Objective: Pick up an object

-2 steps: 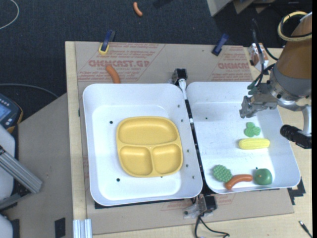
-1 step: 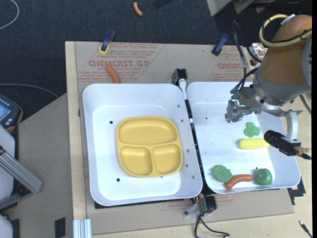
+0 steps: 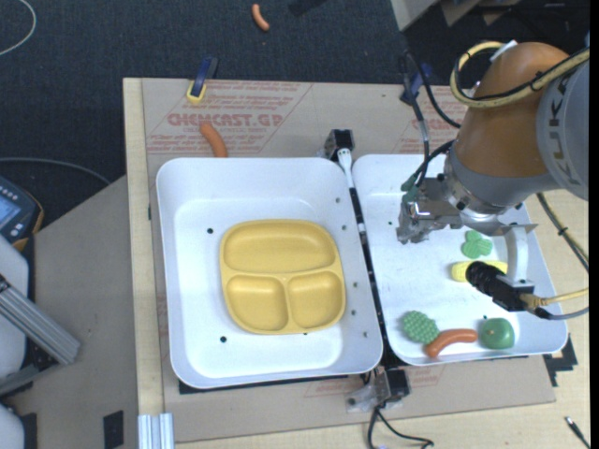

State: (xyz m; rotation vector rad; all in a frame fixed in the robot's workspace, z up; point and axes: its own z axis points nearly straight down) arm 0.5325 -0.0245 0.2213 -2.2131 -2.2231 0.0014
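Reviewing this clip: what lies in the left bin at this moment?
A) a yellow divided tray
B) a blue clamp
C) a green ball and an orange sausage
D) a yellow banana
A: the yellow divided tray, with its three compartments, lies in the middle of the left bin, while the small green and orange items sit in the right bin under the arm.

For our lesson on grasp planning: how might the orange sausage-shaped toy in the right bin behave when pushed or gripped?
The orange sausage toy looks rounded and long, so it would probably roll sideways if nudged. Its smooth, glossy-looking skin may slip from a pinch. It lies close to the bumpy green piece and the bin's rim, so a push could jam it.
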